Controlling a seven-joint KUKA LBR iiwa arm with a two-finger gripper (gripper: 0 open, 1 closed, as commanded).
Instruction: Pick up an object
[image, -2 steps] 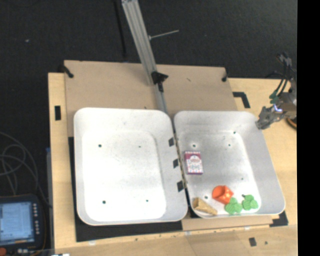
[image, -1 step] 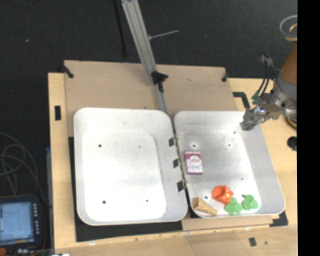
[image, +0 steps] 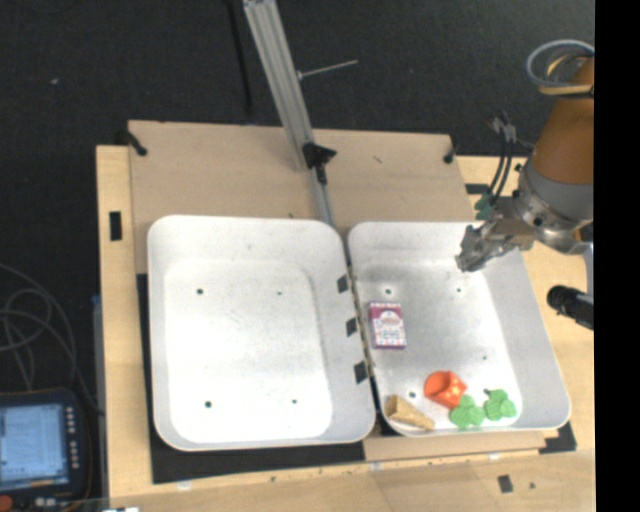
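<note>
Bench work, seen from above: your arm (image: 560, 150), grey with its orange band, reaches in from the right, and its gripper (image: 478, 250) hangs over the far right part of the right bin (image: 520, 320). Whether that tool is spread or pressed together, you cannot tell from this angle; nothing shows between its tips. Look to the near half of the same bin for the objects on offer. A small purple-and-white carton (image: 387, 325) lies flat close to the bin's left wall, well apart from the gripper. Nearer the front edge, a red-orange toy vegetable (image: 445, 386) sits just beside a green leafy toy piece (image: 483, 409), which lies toward the front right corner. A tan wedge-shaped piece (image: 408, 411) rests at the front left corner, near the red-orange one but not touching it as far as you can see. The left bin (image: 250, 330) lies alongside, joined to its neighbour by dark clips at the shared edge. A metal pole (image: 290, 100) slants down from the top to the gap between the bins. A screen (image: 35, 440) glows at the lower left, off the bench.
</note>
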